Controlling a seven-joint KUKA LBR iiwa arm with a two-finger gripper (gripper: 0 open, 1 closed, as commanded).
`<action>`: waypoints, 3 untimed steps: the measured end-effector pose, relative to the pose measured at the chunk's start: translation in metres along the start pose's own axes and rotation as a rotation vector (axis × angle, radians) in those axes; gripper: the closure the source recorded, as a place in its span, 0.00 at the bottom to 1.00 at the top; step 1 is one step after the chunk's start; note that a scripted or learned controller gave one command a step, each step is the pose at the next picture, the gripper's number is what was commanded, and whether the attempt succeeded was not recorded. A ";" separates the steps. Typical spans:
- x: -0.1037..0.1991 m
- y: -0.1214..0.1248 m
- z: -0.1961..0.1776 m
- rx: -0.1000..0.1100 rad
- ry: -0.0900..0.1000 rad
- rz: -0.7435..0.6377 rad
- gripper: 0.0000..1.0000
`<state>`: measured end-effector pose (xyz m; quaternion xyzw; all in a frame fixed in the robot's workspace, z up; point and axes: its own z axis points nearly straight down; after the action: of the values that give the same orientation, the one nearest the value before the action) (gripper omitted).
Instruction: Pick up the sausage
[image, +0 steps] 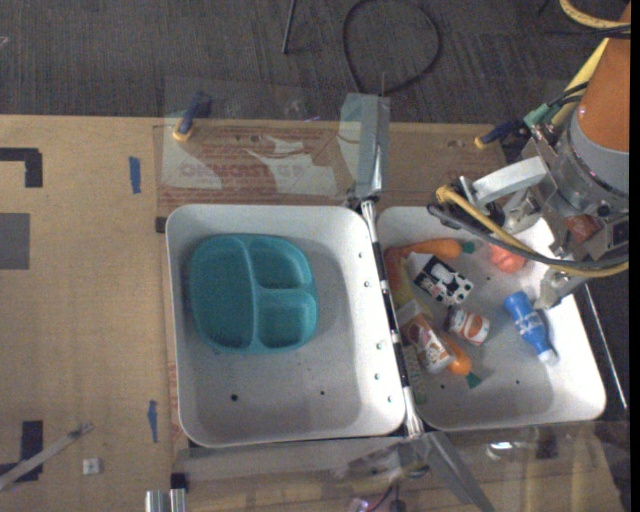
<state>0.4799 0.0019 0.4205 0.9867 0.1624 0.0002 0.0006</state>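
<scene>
1. Whether the jaws are open or closed cannot be told: the gripper (572, 240) hangs over the right bin's back right corner, crowded by cables and brackets, and nothing can be seen held in it.
2. On the bench (80, 300), strips of blue tape (134, 175) lie near the left bin's back left corner.
3. The left bin (290, 415) holds a teal divided plate (252, 292), lying flat in its back left part.
4. The right bin (520, 400) touches the left bin along their shared edge.
5. An orange carrot (432, 248) lies near the right bin's back left corner, and a black-and-white patterned box (443, 281) sits just in front of it.
6. The sausage (428, 344), a brownish-red piece, lies close to the right bin's left edge, about midway along it, well apart from the gripper.
7. A small round can (467, 325) sits just right of the sausage.
8. A red-orange piece (508, 261) lies towards the back edge, partly under the cables.
9. A blue bottle (528, 326) lies tilted near the right edge, below the gripper.
10. The arm (610, 110), with its orange band, enters over the back right corner.
</scene>
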 end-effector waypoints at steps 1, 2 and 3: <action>-0.009 0.027 0.152 0.005 -0.004 -0.497 0.00; 0.002 -0.007 0.077 0.002 -0.002 -0.149 0.00; 0.007 -0.011 -0.012 0.000 0.001 0.101 0.00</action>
<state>0.4827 0.0141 0.4329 0.9937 0.1124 0.0006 0.0007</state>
